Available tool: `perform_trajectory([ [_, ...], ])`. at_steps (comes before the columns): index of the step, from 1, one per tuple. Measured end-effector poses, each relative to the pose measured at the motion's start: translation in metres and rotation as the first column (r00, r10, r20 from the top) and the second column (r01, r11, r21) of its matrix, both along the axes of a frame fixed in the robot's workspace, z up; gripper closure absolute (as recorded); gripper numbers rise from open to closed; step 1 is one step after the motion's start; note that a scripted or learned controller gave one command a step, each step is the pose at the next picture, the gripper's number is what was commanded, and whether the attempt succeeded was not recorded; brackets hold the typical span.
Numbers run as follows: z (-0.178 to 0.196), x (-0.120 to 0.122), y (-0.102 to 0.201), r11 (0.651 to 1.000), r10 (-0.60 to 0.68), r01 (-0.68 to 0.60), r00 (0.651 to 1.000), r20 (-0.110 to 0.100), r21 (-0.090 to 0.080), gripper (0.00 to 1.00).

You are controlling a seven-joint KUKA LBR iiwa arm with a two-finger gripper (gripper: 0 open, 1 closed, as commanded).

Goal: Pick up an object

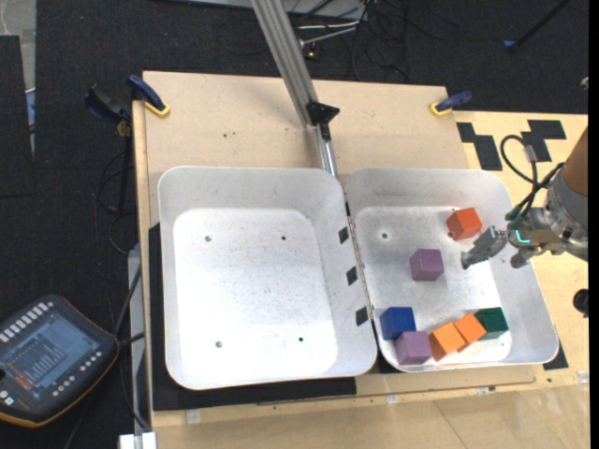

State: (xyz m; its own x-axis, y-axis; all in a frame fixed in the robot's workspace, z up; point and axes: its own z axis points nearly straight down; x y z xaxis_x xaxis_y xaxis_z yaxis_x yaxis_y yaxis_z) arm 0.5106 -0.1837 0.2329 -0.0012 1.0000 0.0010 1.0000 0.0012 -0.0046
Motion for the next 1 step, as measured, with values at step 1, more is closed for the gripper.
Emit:
perform_trajectory([
  [1,0.0025,0.0010,0.0003,1.000,-0.001,0.001,1.000,0.005,-0.001,0.00],
])
